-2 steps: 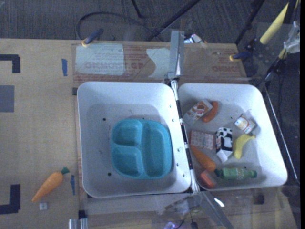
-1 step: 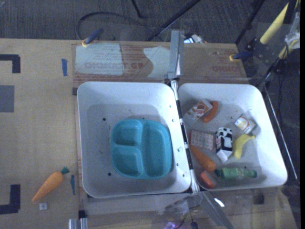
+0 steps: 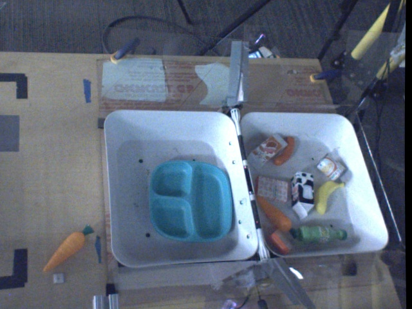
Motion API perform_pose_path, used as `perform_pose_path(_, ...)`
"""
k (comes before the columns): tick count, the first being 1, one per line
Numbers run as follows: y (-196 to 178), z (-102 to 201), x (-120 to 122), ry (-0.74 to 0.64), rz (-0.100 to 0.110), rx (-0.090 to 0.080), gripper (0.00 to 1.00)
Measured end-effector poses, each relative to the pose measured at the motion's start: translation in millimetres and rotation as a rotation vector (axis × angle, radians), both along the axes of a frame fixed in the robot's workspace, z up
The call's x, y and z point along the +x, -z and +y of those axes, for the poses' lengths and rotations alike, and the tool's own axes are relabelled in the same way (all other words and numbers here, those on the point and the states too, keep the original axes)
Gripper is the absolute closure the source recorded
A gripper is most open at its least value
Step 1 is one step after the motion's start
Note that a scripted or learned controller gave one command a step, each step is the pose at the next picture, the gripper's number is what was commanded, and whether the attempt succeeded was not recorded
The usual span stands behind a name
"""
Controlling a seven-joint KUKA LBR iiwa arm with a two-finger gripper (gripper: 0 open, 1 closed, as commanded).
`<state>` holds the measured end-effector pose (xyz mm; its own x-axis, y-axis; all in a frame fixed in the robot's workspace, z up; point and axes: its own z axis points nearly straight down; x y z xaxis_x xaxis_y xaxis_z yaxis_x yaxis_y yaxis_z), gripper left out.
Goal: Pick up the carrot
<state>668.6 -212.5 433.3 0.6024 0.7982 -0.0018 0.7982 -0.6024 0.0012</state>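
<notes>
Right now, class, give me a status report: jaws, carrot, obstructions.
Carrot on the bench, left of the left bin. Nothing crowding it. Blue tray sits in that bin.

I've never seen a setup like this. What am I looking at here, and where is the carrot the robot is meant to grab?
This is one picture from a camera fixed above a workbench, looking down at a slant. Two shallow white bins sit side by side. The left bin holds a blue divided plate. The right bin holds a jumble of toy food: a yellow banana, a green bottle, a black-and-white carton, a few small printed packets and some orange pieces, one of them a long orange piece by the divider that may be another carrot.

An orange carrot with a green top lies outside the bins, on the wooden bench at the lower left. Nothing is holding it at this moment.
</notes>
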Motion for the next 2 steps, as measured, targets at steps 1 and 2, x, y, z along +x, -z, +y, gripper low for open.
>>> perform_pose_path(1,11.8,-0.4,-1.2,0.059,0.005,0.002,1.00)
perform_pose_path(2,16.0,2.5,-4.3,0.226,0.005,0.003,1.00)
